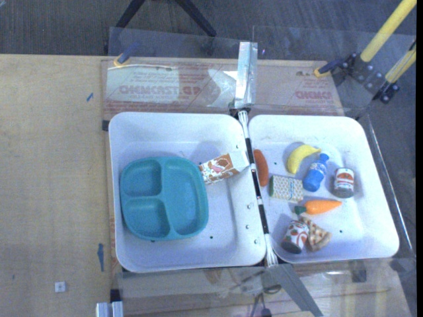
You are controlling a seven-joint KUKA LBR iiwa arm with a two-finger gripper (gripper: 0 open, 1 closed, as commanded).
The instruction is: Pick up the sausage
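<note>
The sausage [262, 167] lies in the right bin [377, 226], against its left wall, beside a patterned box [286, 187]. No label text is legible. Gripper state: cannot tell.

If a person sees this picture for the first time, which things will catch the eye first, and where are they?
The large teal divided plate in the left bin stands out most, with a small carton beside its upper right corner. The right bin holds a bright cluster: a banana, a blue bottle and a carrot. The red-orange sausage lies along that bin's left wall.
</note>
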